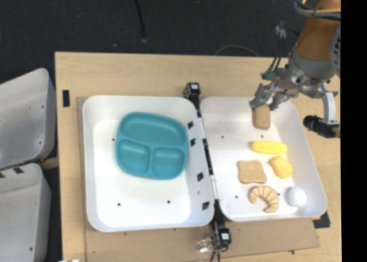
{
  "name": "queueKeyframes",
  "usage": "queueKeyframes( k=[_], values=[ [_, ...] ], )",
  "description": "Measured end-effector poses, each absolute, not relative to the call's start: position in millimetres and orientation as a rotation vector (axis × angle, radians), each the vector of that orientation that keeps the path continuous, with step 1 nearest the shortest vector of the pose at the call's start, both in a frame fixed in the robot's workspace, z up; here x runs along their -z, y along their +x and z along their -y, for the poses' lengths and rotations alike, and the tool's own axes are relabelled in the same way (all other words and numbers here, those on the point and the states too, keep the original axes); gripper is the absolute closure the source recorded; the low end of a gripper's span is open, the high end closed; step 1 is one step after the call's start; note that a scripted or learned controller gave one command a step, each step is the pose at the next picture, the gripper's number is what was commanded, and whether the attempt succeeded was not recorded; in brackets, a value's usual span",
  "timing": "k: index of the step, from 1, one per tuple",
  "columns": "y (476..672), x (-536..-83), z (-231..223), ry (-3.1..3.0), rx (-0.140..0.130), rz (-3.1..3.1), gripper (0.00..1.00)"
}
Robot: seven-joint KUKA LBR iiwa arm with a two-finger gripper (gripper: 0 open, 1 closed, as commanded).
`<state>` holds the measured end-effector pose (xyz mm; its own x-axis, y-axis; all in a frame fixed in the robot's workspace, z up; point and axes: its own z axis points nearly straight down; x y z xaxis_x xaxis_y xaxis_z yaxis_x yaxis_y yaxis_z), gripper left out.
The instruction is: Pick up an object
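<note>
The wooden bench carried two white bins side by side. The left bin contained a teal divided plate. The right bin contained the food items. The grey arm with its orange band reached in from the right, and the gripper stood over the far part of the right bin. A tan, bread-like piece sat directly beneath the gripper, its top end between the two fingers, which were closed against it. Nearer the camera lay a yellow banana, a slice of toast, an orange-yellow chunk, a croissant and a white egg, all well apart from the gripper.
</note>
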<state>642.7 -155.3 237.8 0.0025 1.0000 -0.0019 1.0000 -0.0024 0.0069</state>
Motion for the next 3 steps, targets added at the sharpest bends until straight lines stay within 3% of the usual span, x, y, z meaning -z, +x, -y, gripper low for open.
queueKeyframes(
  k=[1, 3],
  values=[
    [643.3, -245.3, 156.0, 2.220, -0.002, -2.220, 1.00],
    [627.5, -259.1, 53.1, 2.215, -0.001, -2.228, 1.00]
  ],
)
